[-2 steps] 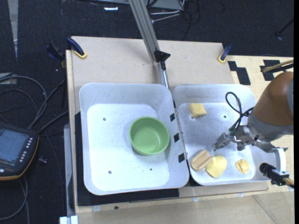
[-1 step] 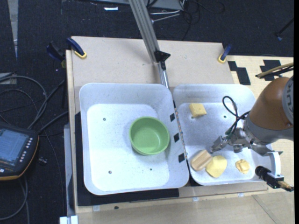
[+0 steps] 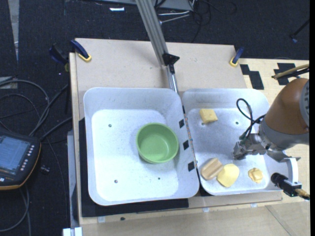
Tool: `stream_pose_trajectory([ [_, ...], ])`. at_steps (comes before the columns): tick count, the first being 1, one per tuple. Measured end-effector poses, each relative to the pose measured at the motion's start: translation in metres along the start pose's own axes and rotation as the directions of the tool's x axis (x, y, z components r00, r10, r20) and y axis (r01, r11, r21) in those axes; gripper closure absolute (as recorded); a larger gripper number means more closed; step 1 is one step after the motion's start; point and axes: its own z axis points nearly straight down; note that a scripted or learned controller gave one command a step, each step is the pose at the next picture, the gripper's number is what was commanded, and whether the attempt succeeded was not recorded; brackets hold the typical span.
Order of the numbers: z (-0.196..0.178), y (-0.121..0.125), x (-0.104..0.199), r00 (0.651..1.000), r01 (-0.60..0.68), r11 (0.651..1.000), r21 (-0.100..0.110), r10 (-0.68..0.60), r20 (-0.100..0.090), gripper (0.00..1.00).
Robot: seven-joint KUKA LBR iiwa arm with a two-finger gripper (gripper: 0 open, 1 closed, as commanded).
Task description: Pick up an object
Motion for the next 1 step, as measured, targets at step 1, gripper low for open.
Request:
stream_pose_trajectory([
  [1,-0.0594,-0.0045,0.0033,1.0,0.001,1.0,-0.002,-0.001,0.001,1.0],
])
